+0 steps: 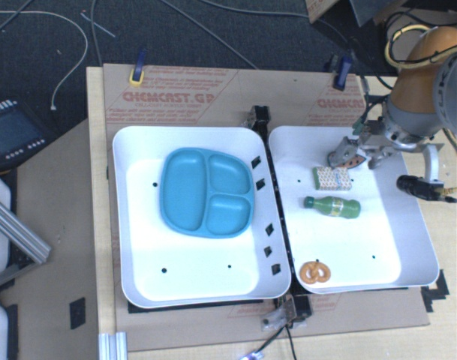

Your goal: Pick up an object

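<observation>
Pretzel at R bin front rim; green bottle, patterned packet beyond; gripper over packet, finger state not discernible.

Two shallow white bins sit side by side on the bench: a left bin and a right bin. The left bin holds one light blue plastic divided plate with three compartments. The right bin holds three items: one green plastic bottle, one small white patterned packet, and one brown pretzel at its near edge.
</observation>
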You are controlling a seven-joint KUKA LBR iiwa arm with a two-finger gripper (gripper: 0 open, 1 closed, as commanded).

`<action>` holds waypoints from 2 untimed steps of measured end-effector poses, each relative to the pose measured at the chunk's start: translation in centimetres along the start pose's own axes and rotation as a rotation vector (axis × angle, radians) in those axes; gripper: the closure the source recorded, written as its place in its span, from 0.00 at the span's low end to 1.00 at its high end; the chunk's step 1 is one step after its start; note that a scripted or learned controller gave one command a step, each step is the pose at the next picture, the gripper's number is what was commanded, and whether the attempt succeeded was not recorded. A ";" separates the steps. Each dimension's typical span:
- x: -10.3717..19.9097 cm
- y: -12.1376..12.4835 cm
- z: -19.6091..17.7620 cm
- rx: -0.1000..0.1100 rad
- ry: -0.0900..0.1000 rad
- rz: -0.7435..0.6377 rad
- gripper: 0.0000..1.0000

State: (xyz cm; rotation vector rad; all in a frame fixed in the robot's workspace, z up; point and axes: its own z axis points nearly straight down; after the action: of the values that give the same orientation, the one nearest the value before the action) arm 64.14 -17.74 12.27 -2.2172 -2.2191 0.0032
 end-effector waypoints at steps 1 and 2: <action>0.0 0.2 -1.5 -0.007 -0.002 0.000 1.00; 1.0 0.6 -6.8 -0.012 -0.003 -0.001 1.00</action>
State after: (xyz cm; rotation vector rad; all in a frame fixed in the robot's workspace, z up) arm 64.73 -16.75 19.10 -2.2233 -2.2281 -0.0066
